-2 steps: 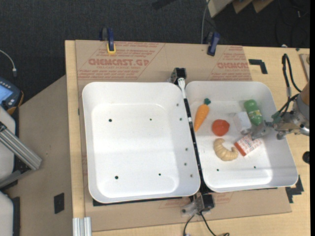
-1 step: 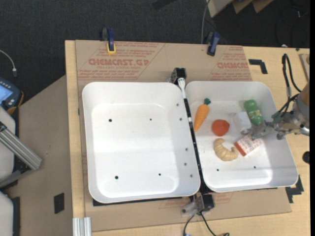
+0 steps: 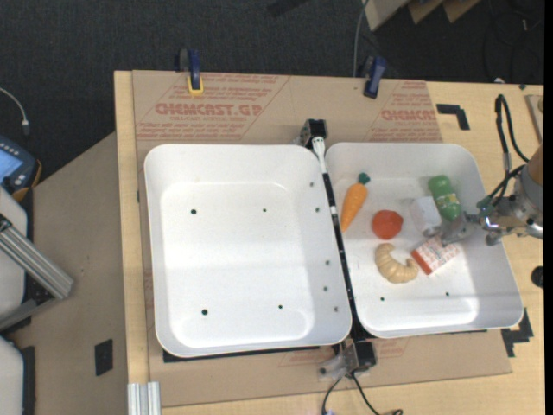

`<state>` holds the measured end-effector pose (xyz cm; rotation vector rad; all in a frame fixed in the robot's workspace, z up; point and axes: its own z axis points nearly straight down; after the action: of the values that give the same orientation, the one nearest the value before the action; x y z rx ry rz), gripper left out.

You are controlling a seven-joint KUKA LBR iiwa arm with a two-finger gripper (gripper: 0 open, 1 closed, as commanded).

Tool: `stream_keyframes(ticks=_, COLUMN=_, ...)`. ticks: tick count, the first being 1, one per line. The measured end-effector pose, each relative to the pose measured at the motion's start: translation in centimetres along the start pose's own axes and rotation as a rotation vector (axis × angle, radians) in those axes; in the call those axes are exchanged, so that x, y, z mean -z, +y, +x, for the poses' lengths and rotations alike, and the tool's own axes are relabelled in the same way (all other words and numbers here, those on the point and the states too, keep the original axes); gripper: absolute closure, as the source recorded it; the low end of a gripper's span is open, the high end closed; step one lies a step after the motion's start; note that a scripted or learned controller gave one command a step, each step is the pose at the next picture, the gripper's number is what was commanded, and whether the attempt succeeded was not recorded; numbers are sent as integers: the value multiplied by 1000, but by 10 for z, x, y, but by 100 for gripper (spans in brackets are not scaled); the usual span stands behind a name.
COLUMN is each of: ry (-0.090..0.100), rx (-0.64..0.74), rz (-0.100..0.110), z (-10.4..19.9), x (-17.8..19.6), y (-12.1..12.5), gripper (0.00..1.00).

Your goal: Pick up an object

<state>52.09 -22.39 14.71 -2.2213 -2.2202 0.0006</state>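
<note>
While most of the arm stays cut off at the right edge, its gripper (image 3: 455,229) reaches low into the right bin (image 3: 484,314) from that side, and whether its tips are spread or pressed together cannot be told at this size and angle. The gripper's end sits over or against a small red-and-white packet (image 3: 435,257) near the middle of the bin; contact cannot be confirmed. A green bottle (image 3: 444,194) lies just behind the gripper, toward the bin's far right, with a pale, hard-to-read item (image 3: 423,209) beside it. A red tomato-like ball (image 3: 387,224) rests near the bin's centre, a tan croissant-shaped piece (image 3: 395,264) lies just in front of it, and an orange carrot (image 3: 352,204) with a green top lies tilted along the left wall. The left bin (image 3: 164,232) sits alongside, the two rims touching down the middle. Both bins rest on a brown board (image 3: 242,102) printed with red lettering, held at its far edge by two blue clamps (image 3: 192,69). Dark carpet (image 3: 86,24) surrounds the bench; cables (image 3: 505,132) trail at the right, and metal framing (image 3: 34,262) shows partly at the left edge.
</note>
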Motion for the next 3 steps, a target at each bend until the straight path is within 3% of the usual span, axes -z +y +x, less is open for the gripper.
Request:
stream_keyframes(ticks=1, ry=-10, rx=3, rz=-23, z=-1, x=258, y=25, gripper=0)
stream_keyframes(ticks=2, ry=-3, rx=2, rz=-9, z=19, x=289, y=-23, gripper=0)
stream_keyframes(ticks=3, ry=-6, rx=7, rz=-18, z=55, x=395, y=38, gripper=0)
